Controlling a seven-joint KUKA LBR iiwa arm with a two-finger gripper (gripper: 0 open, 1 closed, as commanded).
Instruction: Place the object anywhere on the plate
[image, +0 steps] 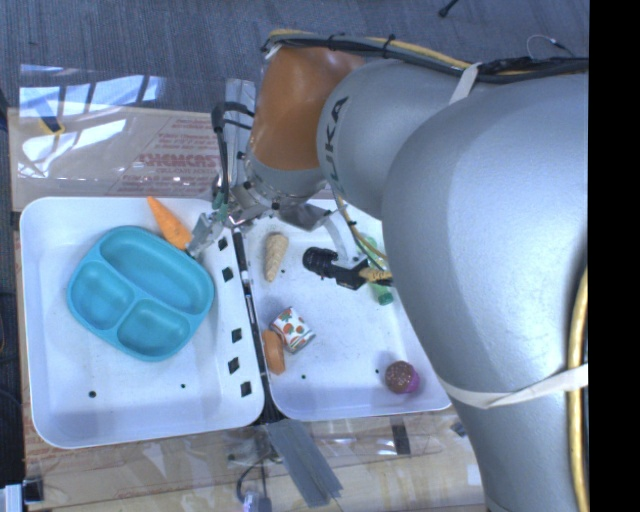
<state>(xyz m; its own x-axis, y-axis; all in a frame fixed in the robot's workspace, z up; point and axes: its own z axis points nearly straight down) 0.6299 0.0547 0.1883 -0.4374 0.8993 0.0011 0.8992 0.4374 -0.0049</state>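
Observation:
A blue three-compartment plate (140, 291) lies in the left bin (60, 400). An orange carrot (168, 222) lies slanted just behind the plate's far rim, with its lower end at the rim. My gripper (212, 230) hangs over the divide between the two bins, right beside the carrot's near end. The wrist hides how the gripper meets the carrot.
The right bin (340, 395) holds a cream cone-shaped piece (274, 256), a small strawberry-print box (291, 329), an orange piece (273, 352) at the divide, a dark red ball (401, 377) and a green and yellow item (378, 283). The big grey arm covers the right side.

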